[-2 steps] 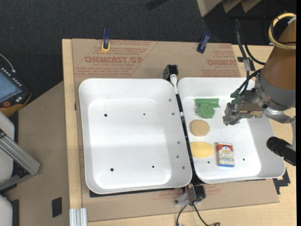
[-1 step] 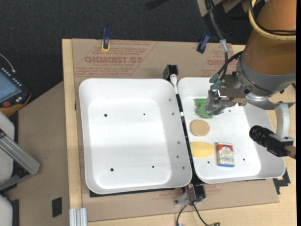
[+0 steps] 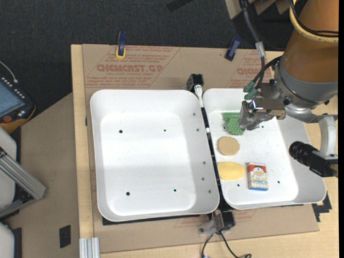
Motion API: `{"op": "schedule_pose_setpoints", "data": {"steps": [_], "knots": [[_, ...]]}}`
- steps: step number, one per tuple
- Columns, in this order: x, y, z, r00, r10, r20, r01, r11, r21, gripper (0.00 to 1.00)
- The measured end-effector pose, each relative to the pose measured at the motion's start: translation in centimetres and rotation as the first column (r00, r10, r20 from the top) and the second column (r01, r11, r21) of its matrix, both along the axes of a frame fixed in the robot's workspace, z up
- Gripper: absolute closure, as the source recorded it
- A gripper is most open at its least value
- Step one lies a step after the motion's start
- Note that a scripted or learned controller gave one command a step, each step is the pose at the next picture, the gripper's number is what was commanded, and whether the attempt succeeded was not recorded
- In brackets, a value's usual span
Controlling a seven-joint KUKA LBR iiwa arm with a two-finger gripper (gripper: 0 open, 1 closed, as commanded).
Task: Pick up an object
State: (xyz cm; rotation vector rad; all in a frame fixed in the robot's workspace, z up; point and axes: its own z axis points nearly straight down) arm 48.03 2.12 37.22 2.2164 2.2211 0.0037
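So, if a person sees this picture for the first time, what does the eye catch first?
Probably the big arm with its orange band, entering at the upper right, its gripper low over the green object in the right bin. Below lie a tan disc, a yellow piece and a small box.

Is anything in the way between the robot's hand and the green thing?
Nothing visible is. The hand is low in the right bin, right at the green thing. The tan round piece, yellow piece and small box lie nearer the camera.
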Motion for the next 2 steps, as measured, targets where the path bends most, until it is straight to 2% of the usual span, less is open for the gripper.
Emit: {"op": "schedule_pose_setpoints", "data": {"steps": [1,2], "knots": [[0.8,4.9,3.4,1.000,0.004,0.002,-0.004,1.000,0.002,1.00],[-0.1,9.4,6.0,1.000,0.004,0.001,-0.004,1.000,0.003,1.00]]}}
